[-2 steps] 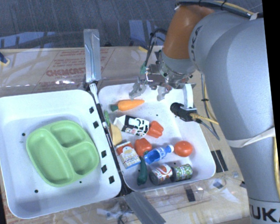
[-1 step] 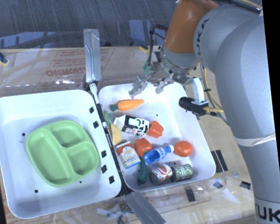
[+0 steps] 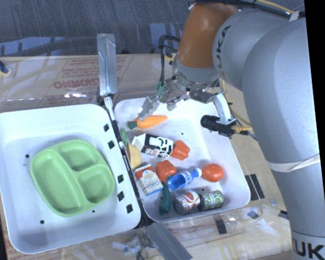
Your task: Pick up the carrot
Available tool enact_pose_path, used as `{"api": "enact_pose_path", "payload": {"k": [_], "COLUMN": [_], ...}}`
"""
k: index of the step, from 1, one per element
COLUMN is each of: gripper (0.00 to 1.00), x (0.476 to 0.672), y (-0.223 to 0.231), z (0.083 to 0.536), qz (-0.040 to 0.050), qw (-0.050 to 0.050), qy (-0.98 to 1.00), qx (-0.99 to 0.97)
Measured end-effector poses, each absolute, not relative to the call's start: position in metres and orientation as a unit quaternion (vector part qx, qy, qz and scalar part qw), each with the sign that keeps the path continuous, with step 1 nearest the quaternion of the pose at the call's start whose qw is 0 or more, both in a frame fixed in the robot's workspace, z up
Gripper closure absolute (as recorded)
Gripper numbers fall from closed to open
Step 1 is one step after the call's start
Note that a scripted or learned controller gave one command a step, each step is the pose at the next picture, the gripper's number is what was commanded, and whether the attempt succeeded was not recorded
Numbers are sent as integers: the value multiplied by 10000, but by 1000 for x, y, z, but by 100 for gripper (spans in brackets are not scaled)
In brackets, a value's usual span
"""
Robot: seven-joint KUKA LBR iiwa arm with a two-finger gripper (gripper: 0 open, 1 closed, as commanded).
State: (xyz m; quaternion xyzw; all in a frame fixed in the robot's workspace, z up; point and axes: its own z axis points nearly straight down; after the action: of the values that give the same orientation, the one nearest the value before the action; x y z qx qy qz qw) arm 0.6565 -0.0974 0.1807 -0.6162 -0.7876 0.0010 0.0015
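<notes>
The carrot (image 3: 152, 121), orange with a green stub at its left end, lies flat in the far left corner of the right bin (image 3: 235, 165). My gripper (image 3: 158, 104) hangs just above and behind it, fingers pointing down and left. Its two grey fingers stand open, one fingertip (image 3: 146, 107) close over the carrot's left half and the other further right. Nothing is between them. The carrot rests on the bin floor, apart from the other items.
The right bin also holds a black-and-white carton (image 3: 157, 146), an orange pepper (image 3: 180, 150), a tomato (image 3: 212, 172), a blue bottle (image 3: 182, 179) and two cans (image 3: 197, 201). A green divided plate (image 3: 72, 176) lies in the left bin (image 3: 8, 143).
</notes>
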Motion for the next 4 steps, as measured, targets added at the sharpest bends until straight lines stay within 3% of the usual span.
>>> {"api": "enact_pose_path", "payload": {"k": [1,2,3,4], "gripper": [0,100,0,0], "x": [662,664,663,658], "y": [-118,-119,-119,-45], "z": [101,114,113,195], "qz": [-18,-15,-14,-8], "qw": [-84,-116,-113,-17], "qy": [-8579,-8590,-8591,-8795], "qx": [-5137,-5118,-5117,-4758]}}
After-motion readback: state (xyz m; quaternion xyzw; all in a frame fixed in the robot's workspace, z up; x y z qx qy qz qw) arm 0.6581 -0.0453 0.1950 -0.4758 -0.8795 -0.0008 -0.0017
